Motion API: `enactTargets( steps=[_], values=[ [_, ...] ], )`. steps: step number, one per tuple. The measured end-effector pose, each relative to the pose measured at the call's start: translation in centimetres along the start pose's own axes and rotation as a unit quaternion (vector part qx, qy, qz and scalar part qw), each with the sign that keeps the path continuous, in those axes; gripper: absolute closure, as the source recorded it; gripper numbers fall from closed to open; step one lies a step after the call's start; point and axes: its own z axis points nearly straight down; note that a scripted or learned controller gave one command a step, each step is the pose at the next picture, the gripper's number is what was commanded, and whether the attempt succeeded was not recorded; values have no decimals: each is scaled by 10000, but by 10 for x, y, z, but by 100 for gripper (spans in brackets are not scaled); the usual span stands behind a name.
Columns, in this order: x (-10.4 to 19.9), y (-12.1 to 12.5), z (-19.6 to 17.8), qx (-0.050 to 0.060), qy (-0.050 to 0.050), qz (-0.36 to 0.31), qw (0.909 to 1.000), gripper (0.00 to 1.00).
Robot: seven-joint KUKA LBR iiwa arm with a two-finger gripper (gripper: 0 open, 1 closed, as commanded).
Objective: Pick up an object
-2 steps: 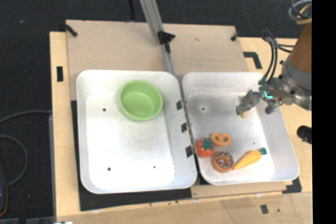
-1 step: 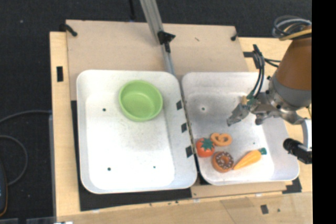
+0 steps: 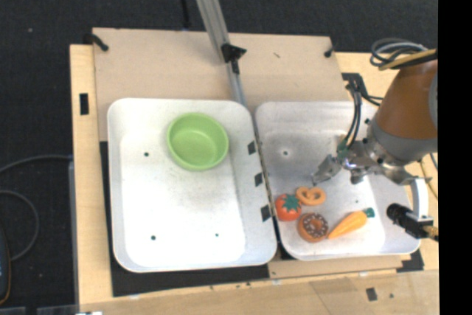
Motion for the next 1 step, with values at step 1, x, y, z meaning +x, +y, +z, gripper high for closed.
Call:
enactTargets(
  steps=[1],
  values=[
    [2,0,63,12,5,0,10000,0]
  ],
)
